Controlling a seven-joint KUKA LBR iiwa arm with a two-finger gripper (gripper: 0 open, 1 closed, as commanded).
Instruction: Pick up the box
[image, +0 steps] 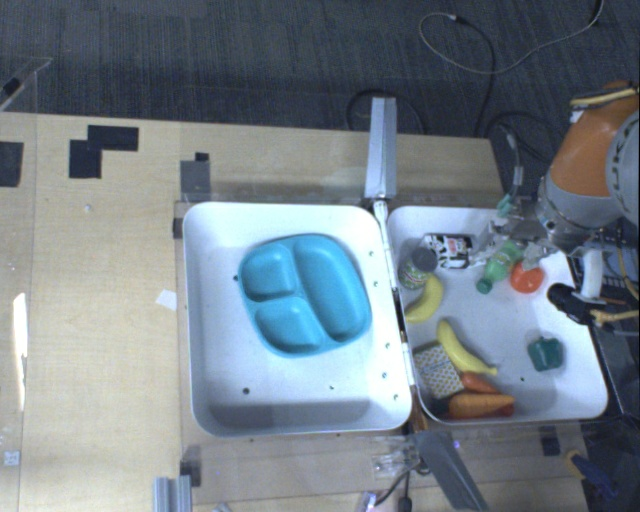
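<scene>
A small flat box (437, 368) with a checked pattern lies at the front left of the right bin (590, 400), between a banana (462, 348) and a carrot (480, 404). A small white, black and red packet (447, 248) lies near the bin's back wall. My gripper (512, 238) hangs over the back of the right bin, right of that packet and just above a green bottle (491, 271) and a red-orange object (527, 279). It is well away from the checked box. Nothing shows in its grasp.
The left bin (215, 400) holds a blue divided plate (303, 292). The right bin also holds a grey-topped can (416, 266), a second banana (428, 299) and a teal cup (545, 353). The arm's orange band (590, 150) stands at the right.
</scene>
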